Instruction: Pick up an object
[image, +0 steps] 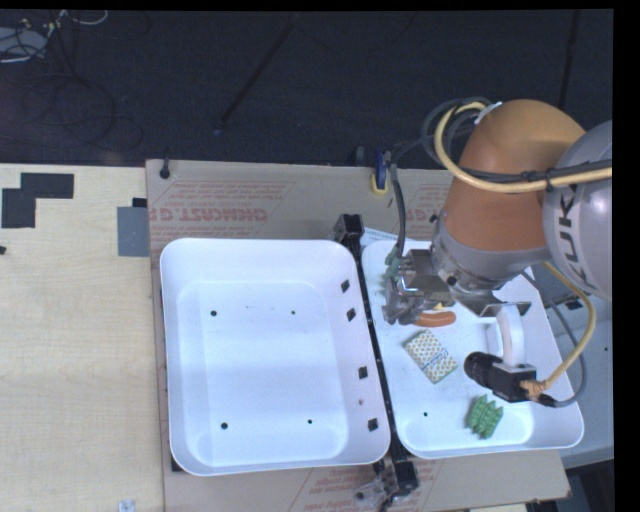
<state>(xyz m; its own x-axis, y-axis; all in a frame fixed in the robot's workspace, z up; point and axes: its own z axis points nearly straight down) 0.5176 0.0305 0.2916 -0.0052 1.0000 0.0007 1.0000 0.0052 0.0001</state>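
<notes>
- One pale wooden desk (70, 350) carried everything, with a brown sheet of card (250, 200) laid under the bins.
- Two shallow white bins sat side by side on that card. The left bin (260, 370) had nothing lying in it, and the right bin (440, 425) held all the loose things.
- Reaching in from the view's right, the arm (510, 170) hung over the far half of the right bin.
- Its hand (403, 300) was low, close to the dividing wall between the bins. Whether it was apart or together could not be told from this angle, and nothing could be seen gripped in it.
- A flat patterned packet (431, 356) lay tilted near the bin's middle, just nearer the camera than the hand.
- A small green piece (484, 416) lay well apart, towards the near right corner.
- An orange oblong piece (438, 319) was the likeliest thing to be picked up. It lay just beside the hand on the view's right, with its long axis running left to right across the view. A grasp would probably need a short shift that way, closing across the narrow width.
</notes>
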